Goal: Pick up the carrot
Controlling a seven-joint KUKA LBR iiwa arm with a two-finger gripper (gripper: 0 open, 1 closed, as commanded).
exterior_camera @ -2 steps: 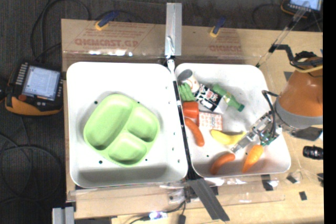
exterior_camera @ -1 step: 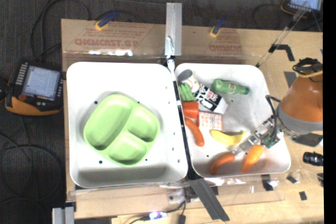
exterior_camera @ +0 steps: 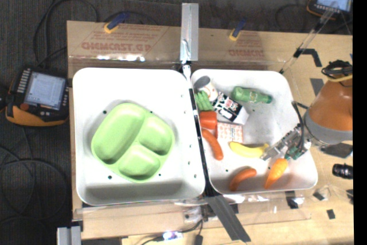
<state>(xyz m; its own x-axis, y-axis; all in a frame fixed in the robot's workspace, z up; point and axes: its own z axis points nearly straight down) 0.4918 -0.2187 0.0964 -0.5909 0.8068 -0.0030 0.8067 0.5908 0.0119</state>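
- The carrot [exterior_camera: 276, 172] was a smooth orange cone in the right bin [exterior_camera: 261, 78], its long axis tilted, thick end up toward my gripper [exterior_camera: 285, 149].
- My gripper touched its top; the grip state I cannot tell.
- The green divided plate [exterior_camera: 132, 140] was glossy.

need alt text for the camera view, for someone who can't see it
The grey arm's gripper sits low in the right white bin, beside a carrot near the bin's front edge, with a banana, a green bottle and other toy foods around. The left white bin holds a green sectioned plate.
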